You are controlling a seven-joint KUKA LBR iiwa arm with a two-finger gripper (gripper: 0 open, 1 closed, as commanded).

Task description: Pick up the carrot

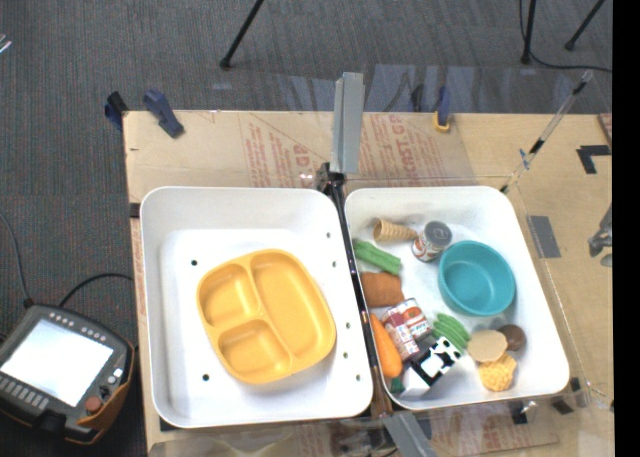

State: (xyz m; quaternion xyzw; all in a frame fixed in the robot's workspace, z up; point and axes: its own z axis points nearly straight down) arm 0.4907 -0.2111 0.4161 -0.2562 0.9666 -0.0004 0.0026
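Observation:
The carrot (385,345) is a small orange cone lying in the right bin (530,245), close against its left wall near the front. Its tip points toward the front edge. A red-and-white can (406,326) touches its right side, a brown bread-like piece (381,289) sits just behind it, and a black-and-white block (436,359) lies to its front right.
The right bin also holds a teal bowl (477,279), green beans (377,256), an ice-cream cone (395,231), a small tin (433,241) and cookies (490,347). A yellow divided plate (265,317) fills the middle of the left bin (170,215). A tablet (55,365) lies on the floor at left.

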